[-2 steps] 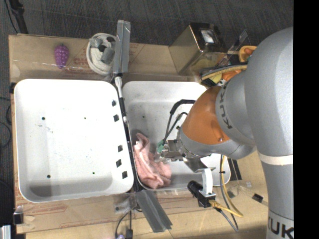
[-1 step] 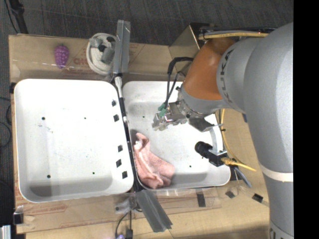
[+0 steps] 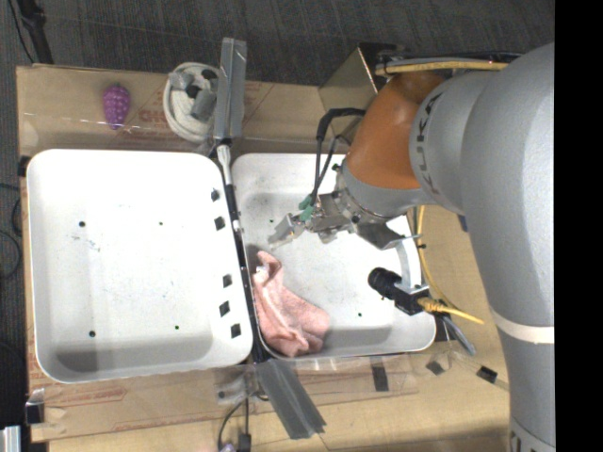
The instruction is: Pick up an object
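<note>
The gripper [image 3: 285,229] hangs over the right bin [image 3: 377,342], over the upper left part of its floor, close to the divider that the two bins share. Its two thin metal fingers [image 3: 294,222] point left and slightly down toward that divider, set a small way apart, and nothing sits between them. Behind the fingers the gripper body carries a small green part, and behind that rises the arm [image 3: 490,149], grey with its orange band, reaching in from the right and covering the right bin's upper right corner.

Just below the fingertips, apart from them, lies the pink cloth [image 3: 283,311]. It is a soft, crumpled piece, pale pink with folds and wrinkles, bunched into a long heap that runs along the left wall of the right bin, from about the middle of that wall down into the bin's lower left corner. Its upper end rises in a small peak near the fingertips; its lower end spreads wider against the front wall.

The left bin [image 3: 57,177] lies beyond the divider. On the bench [image 3: 66,102], past the far edge of the left bin, sits a small purple object [image 3: 116,104] near the far left corner, and to its right a white coiled thing [image 3: 188,102] rests by the far end of the divider.
</note>
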### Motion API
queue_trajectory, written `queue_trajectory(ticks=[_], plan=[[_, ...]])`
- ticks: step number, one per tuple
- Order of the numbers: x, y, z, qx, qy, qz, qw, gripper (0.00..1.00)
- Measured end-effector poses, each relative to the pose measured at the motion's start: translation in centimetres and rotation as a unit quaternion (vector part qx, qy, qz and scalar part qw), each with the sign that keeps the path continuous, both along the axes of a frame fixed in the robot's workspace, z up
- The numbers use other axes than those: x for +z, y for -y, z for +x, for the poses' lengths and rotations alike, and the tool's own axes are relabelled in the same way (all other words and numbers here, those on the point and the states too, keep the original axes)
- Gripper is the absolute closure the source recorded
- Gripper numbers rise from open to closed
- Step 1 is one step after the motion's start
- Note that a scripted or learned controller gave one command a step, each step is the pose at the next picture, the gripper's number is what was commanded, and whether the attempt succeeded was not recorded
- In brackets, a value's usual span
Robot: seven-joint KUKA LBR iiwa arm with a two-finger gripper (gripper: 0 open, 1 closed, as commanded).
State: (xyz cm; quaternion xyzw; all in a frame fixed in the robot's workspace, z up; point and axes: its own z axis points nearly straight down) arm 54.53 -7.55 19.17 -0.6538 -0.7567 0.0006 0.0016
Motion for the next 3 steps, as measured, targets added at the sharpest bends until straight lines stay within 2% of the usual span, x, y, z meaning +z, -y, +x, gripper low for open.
queue_trajectory(ticks=[1, 2, 3], plan=[[-9.88, 2.63, -6.04, 0.024, 0.002, 0.0002, 0.9997, 0.0], [-8.9, 2.48, -5.94, 0.027, 0.001, 0.0018, 0.9996, 1.0], [-8.89, 2.51, -5.94, 0.027, 0.001, 0.0015, 0.9996, 0.0]])
